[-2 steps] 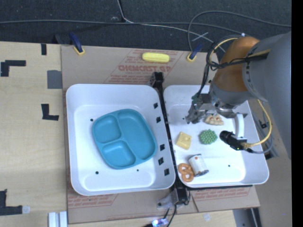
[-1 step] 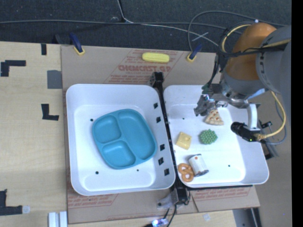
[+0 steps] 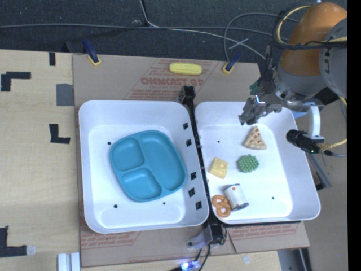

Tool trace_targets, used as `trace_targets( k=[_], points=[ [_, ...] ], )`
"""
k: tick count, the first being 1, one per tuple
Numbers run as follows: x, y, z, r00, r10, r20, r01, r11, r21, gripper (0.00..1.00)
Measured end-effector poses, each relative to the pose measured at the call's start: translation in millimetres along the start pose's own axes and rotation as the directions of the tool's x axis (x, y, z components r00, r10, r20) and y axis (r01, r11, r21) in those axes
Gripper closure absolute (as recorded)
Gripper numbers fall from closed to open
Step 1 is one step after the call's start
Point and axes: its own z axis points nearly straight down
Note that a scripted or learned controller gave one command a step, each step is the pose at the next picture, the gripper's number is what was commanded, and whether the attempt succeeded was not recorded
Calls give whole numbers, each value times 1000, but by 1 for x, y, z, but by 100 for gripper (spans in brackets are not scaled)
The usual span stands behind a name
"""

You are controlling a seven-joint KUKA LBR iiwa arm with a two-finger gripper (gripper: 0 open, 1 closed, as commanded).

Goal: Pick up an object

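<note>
So the arm comes in from 3 o'clock and its pincer hangs over the far part of the right bin, up around 12 o'clock of that bin. Honestly can't tell how far apart its fingers are from this angle, it's just a dark blob, and I see nothing clearly sitting between them.

Stuff in the right bin: a pizza slice toy just at 6 o'clock of the pincer, close but apart from it as far as I can see. At 6 o'clock of the slice there's a green broccoli-looking thing, and at 9 o'clock of that a yellow cheese cube. Down near the bin's near edge, a small can lies on its side, touching or just beside a pretzel at its 8 o'clock.

The left bin has a blue divided plate sitting roughly in the middle.

Past the bins at 12 o'clock, a yellow banana-ish piece lies on the cardboard that covers the surface.
</note>
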Motion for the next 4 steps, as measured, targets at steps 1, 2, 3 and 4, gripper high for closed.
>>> trace_targets(
  k=[1,2,3,4],
  points=[
    [0,0,-10,1000,1,-1,-1,1000,6,100],
    [54,-16,-5,1000,-3,-1,3,1000,8,100],
    [108,-18,-9,1000,-5,-2,5,1000,7,100],
    [158,-22,12,1000,-4,-1,4,1000,9,100]
  ],
)
